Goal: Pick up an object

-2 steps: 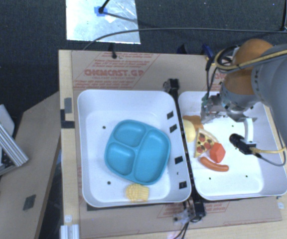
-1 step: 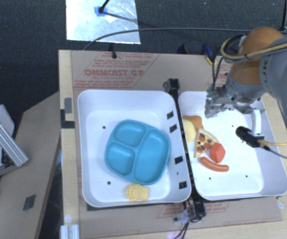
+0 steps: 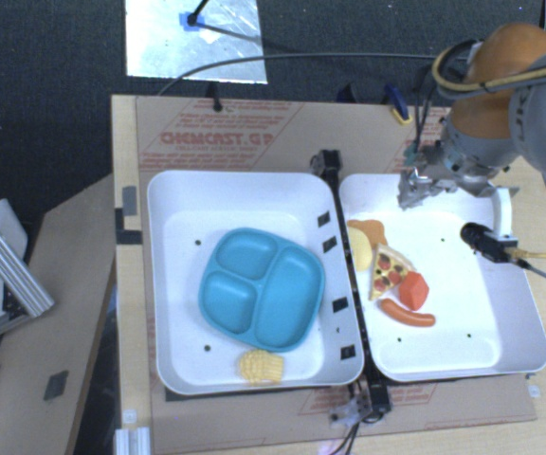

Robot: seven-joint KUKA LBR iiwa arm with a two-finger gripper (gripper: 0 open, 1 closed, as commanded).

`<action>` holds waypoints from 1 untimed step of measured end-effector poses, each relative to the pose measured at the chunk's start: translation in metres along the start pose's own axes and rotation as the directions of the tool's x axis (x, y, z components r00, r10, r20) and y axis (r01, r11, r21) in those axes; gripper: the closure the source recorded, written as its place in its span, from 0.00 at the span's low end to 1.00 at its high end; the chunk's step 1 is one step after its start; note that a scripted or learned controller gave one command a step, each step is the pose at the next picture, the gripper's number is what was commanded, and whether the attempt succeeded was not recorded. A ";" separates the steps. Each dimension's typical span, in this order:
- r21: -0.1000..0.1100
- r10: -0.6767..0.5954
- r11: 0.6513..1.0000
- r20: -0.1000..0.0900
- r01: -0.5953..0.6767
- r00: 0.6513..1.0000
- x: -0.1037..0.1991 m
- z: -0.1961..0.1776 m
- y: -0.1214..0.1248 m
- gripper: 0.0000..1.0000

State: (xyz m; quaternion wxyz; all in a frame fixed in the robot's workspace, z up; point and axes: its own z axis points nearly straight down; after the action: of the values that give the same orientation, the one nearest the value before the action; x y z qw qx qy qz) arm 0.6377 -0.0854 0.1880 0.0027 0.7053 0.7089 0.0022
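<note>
Toy food pieces sit bunched at the left side of the right white bin (image 3: 510,349): a pizza slice with red dots (image 3: 388,271), a red-orange sausage (image 3: 407,316), a small red tomato-ish lump (image 3: 415,290) and a pale yellow chunk (image 3: 358,247), all touching or just beside each other. The claw (image 3: 415,190) hangs over the far edge of that bin, well apart from them, nothing between its fingers; can't tell if they're apart or together. Looks like the approach step. Next it'd need to swing left and nearer, then drop. In the left white bin (image 3: 173,254) there's a blue divided plastic plate (image 3: 261,289) and a yellow corn cob (image 3: 261,366).
</note>
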 end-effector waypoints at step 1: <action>0.003 0.000 1.000 -0.001 0.000 1.000 0.000 -0.024 0.001 1.00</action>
State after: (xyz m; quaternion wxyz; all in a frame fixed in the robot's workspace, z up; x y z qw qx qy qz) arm 0.6389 -0.0854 0.2116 0.0015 0.7051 0.7091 0.0015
